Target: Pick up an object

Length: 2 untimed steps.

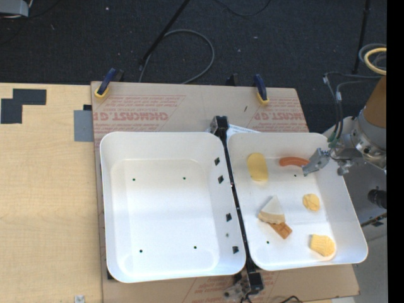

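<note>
**Inspector:** Position of the gripper [315,163]?

**Assistant:** Low over the right bin [353,219], at its far right side. Finger state cannot be judged from this view.

**Inspector:** Nearest object?

**Assistant:** The orange sausage-shaped piece [293,161], just beside the gripper on its left, apparently touching. Its long axis runs left-right, pointing at the gripper.

**Inspector:** Others?

**Assistant:** Yellow oval block [257,167] further left; small yellow lump [311,202] nearer the camera

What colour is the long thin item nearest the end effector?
Orange-red; the sausage-shaped item shows in the camera view, beside the end effector.
</note>
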Each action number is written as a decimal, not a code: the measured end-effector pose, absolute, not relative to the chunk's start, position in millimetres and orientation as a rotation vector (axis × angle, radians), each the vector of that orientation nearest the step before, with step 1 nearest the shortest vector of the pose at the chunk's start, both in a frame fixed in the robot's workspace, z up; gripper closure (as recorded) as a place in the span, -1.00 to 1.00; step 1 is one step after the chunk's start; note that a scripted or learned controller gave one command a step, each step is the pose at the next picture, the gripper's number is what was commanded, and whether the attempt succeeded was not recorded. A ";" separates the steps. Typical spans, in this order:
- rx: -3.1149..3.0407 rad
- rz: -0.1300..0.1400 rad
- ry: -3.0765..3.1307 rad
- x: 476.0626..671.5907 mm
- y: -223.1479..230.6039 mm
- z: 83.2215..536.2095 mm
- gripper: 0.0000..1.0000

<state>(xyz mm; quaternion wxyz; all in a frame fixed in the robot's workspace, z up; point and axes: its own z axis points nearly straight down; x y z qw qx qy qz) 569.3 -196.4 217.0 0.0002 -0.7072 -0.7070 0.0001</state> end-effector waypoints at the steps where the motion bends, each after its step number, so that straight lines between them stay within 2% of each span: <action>1: -2.215 0.005 -2.218 513.2 -149.3 154.9 -1.00; 2: -2.223 0.001 -2.220 515.0 -151.5 167.6 1.00</action>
